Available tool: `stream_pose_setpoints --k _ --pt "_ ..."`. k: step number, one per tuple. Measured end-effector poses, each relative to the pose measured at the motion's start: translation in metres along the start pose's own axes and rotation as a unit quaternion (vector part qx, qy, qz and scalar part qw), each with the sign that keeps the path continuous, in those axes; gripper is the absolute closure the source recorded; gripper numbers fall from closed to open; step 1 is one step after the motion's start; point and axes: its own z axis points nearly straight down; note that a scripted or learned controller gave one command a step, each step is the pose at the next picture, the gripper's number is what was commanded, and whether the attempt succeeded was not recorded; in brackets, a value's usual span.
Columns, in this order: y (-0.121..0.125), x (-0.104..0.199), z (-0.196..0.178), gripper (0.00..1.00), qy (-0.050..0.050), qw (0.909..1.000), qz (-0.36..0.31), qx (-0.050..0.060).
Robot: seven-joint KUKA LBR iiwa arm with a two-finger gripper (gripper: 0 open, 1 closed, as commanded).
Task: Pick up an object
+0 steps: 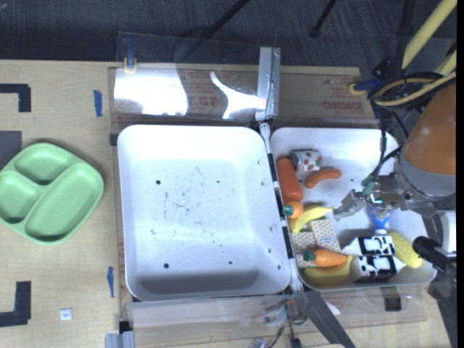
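The worktop (pixel 58 93) is pale wood and carries two shallow white bins side by side. The left bin (pixel 196 209) shows a bare, scuffed floor with a few dark dots. The right bin (pixel 341 140) holds a heap of toy food along its left and near sides. The arm (pixel 435 147) reaches in from the right, its orange band above a grey wrist, and hangs over the right bin's right part. On the worktop well to the left of the bins lies a green tray (pixel 49 192) with three compartments.

The hand (pixel 362 198) sits low over the right bin, just right of the food heap; whether it is open or closed I cannot tell, and nothing is visibly gripped.

In the heap, a large carrot (pixel 288 180) lies along the divider wall. Beside it to the right is a sausage (pixel 322 177), and behind that a small can (pixel 307 159). A banana (pixel 310 216) lies just beside the hand's left. Nearer the front are a cracker (pixel 324 232), a small carrot (pixel 330 257), a black-and-white box (pixel 378 256) and a corn cob (pixel 406 250).
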Motion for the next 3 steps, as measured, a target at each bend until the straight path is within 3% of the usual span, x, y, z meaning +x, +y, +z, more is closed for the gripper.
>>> stream_pose_setpoints --k 1,2,3 --pt "0.033 -0.008 0.098 0.0 0.0 0.993 -0.118 -0.008" --pt "0.092 -0.009 0.103 0.0 -0.002 0.9858 -0.168 -0.004" --pt "0.051 -0.001 0.104 0.0 -0.001 0.9987 0.051 -0.004"
